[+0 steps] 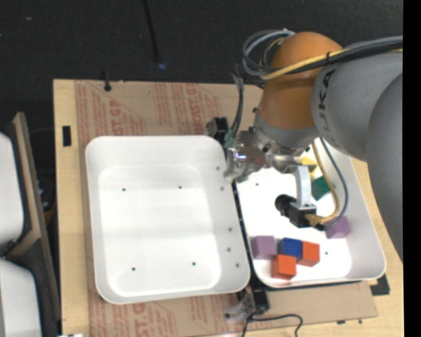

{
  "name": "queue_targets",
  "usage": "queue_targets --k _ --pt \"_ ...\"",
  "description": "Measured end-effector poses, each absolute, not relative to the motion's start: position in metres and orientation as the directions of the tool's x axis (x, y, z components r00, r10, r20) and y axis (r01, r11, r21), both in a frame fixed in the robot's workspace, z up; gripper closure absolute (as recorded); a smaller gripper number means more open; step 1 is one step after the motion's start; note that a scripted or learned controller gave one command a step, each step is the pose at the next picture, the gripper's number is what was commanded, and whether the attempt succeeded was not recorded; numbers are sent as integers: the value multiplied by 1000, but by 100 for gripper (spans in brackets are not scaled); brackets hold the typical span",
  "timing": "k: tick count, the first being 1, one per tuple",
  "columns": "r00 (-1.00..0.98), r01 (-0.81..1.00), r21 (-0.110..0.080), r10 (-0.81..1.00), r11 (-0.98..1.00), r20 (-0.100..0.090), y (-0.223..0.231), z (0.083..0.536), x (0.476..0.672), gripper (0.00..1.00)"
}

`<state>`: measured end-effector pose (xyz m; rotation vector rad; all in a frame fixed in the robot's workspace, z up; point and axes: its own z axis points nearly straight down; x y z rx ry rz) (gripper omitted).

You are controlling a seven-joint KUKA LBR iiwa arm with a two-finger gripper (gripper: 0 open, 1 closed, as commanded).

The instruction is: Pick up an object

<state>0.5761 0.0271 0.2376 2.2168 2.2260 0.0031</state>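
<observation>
Blocks (290, 248) sit close-set low in the right bin (263, 203), lower right of the frame. The end effector (240, 159) hangs at the bins' shared rim, mid-frame; I cannot tell whether it is wide or narrow. Coming down there could strike the rim, and among crowded blocks it may shove rather than grip.

The arm (361, 97) is clad in broad, smooth grey casing. An orange band (298, 83), rounded like a dome, is set above the wrist. Grey cables (259, 48) are looped over its top, and a thin dark cable (238, 111) is run down beside it to the gripper (242, 159), which is made of silvery metal.
</observation>
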Motion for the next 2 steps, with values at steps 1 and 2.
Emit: queue_targets --k 1,2 --pt "-3 1000 0 1000 3 1 65 239 556 100" --pt "0 1000 1 1000 0 0 63 238 557 0"
